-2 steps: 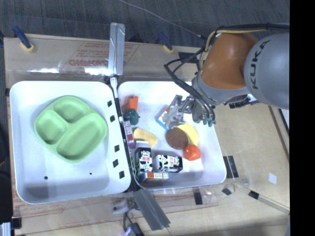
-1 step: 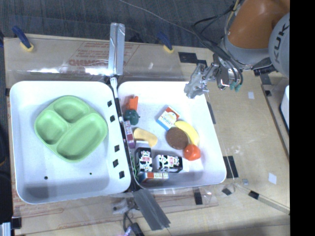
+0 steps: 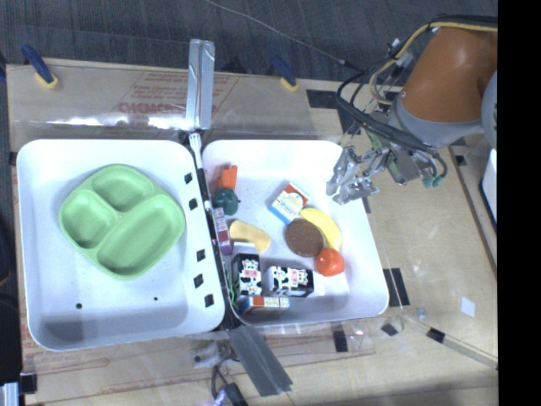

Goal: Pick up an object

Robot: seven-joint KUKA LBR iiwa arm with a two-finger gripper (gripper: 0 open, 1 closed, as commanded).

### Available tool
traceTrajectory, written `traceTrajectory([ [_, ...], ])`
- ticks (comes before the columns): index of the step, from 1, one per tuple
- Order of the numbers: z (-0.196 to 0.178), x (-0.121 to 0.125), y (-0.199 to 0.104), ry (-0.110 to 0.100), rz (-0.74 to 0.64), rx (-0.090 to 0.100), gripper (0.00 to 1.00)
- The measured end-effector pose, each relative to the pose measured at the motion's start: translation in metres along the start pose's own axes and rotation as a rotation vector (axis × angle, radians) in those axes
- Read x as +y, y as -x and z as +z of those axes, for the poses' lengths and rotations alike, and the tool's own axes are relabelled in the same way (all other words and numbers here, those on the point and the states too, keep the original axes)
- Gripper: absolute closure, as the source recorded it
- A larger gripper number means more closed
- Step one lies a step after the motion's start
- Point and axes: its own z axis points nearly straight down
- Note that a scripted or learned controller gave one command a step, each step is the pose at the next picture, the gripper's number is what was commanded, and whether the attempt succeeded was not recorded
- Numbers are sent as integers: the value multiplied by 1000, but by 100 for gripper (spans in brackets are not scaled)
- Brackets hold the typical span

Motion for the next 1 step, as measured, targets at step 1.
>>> traceTrajectory([
  [1, 59, -14, 57, 4, 67, 3, 100],
])
